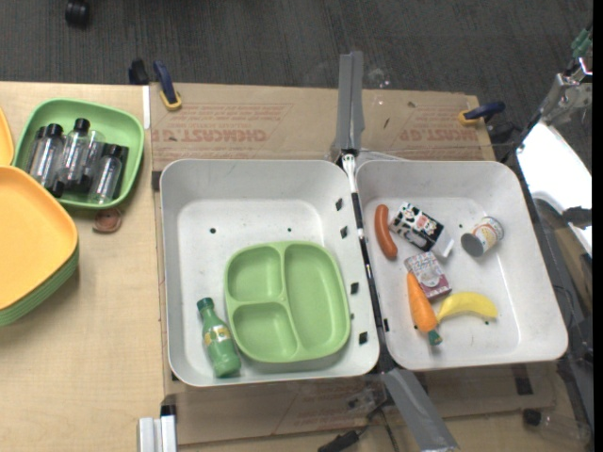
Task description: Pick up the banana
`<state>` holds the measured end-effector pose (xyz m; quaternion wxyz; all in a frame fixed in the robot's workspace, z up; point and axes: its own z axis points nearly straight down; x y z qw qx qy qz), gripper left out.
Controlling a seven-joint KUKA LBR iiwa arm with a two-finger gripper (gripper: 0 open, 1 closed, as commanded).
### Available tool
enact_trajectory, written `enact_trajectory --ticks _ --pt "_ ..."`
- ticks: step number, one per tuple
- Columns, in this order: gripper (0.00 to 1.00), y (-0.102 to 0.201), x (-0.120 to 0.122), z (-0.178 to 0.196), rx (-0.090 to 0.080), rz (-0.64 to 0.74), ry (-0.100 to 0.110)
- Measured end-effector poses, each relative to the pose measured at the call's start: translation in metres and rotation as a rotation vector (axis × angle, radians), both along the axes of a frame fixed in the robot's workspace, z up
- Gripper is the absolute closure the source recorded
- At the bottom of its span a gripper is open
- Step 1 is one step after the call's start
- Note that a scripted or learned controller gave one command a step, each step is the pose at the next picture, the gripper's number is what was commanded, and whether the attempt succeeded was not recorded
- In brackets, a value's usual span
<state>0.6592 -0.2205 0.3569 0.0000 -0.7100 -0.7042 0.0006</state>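
Arm (556, 169) sitting at worktop (85, 384) right edge, toward far right corner. One pale, smooth link showing, slanting from far side down toward near side and running off past right of frame. Link lying low beside worktop edge, not reaching in over it. Which link this is: cannot tell from this angle.
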Motion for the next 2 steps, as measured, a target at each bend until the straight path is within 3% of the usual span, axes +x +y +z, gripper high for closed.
enact_trajectory --ticks 1,2 --pt "1.00 0.0009 0.0000 0.0039 0.000 -0.061 0.001" --pt "1.00 0.0037 0.0002 0.0102 0.000 0.344 -0.001"
